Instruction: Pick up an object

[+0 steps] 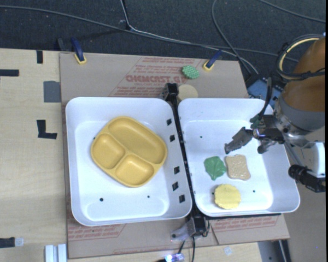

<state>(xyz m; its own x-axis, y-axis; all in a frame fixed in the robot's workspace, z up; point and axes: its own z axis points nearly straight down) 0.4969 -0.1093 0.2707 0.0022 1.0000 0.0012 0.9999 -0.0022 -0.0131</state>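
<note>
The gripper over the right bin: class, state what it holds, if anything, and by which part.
Nothing. The gripper hangs open above the right bin, apart from the green piece, tan slice and yellow round.

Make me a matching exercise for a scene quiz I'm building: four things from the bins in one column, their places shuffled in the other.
Things:
1. yellow divided tray
2. green piece
3. tan slice
4. yellow round piece

Places:
A. right bin, nearest the front rim
B. left bin
C. right bin, beside the tan slice, on the divider side
D. right bin, just below the end effector

Pairs: 1-B, 2-C, 3-D, 4-A
</note>
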